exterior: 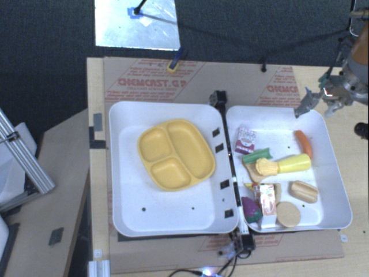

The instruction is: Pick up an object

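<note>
Camera view has the gripper [319,101] up at the far right corner of the right bin [334,154], hanging above the rim with nothing between its fingers; they look spread, one dark tip [304,105] reaching left and another to its right. No object is picked yet, so the step in hand is the approach. To do it well, I judge the arm should choose a piece that lies apart from the rest: the carrot [304,143] is nearest, just below the gripper by the right wall, with bare floor around it. Turning the fingers across its short width and dropping straight down would likely avoid the wall. The crowded pieces are a worse bet, since a close there could catch two things or push one away. The right bin holds the carrot, a small pink packet [245,139], a green piece [257,154] touching a yellow corn [284,165], a bun [304,191], a round biscuit [288,214], a red-and-white carton [267,199] and a purple item [251,208] by the divider. The left bin [124,154] holds a yellow tray [176,154] with three compartments, each bare. Both bins sit side by side on the tabletop [69,149].
</note>
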Robot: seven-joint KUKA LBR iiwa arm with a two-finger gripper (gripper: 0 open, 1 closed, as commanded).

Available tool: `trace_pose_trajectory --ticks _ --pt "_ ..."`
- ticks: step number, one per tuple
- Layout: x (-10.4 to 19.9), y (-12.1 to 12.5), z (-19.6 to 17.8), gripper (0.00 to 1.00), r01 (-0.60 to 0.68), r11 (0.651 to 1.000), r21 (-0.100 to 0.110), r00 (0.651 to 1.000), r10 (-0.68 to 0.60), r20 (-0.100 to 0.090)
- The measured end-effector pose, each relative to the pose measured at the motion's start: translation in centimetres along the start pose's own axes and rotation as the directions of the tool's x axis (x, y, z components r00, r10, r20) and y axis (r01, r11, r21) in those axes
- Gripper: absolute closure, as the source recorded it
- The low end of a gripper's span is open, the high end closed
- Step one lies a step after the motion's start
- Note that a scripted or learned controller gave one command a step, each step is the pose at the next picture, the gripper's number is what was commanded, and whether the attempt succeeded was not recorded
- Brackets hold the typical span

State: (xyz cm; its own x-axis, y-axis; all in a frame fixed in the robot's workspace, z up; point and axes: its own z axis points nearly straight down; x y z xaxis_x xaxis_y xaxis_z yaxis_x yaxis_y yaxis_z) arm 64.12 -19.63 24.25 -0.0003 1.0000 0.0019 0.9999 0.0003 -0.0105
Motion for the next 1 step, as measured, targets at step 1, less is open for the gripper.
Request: trace_pose_trajectory --ticks 1 --pt "0.09 0.20 -0.84 0.00 0.003 1.000 -0.012 1.000 -0.003 0.002"
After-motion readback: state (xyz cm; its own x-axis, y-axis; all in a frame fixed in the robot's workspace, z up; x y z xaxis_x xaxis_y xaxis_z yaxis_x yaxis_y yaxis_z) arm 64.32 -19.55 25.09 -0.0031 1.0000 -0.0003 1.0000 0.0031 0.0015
